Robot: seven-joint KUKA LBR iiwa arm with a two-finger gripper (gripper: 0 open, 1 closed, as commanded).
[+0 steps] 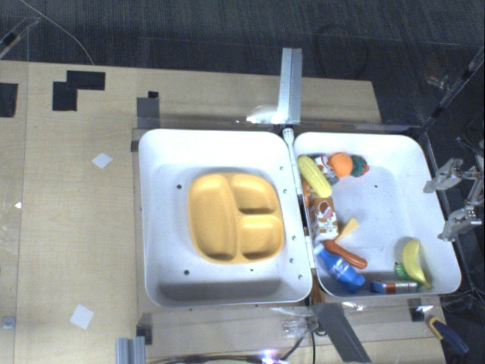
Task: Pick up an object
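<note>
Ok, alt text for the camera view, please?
Two white bins sit side by side: the left bin holds a yellow divided plate, the right bin toy food including a corn cob, a banana and a hot dog.

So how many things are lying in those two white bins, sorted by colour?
Yellow: 4 (divided plate, corn cob, banana, small wedge)
Orange: 1 (round fruit)
Red: 2 (sausage, printed packet)
Blue: 1 (blue piece)
Multicoloured: 1 (marker)
Total: 9
</note>
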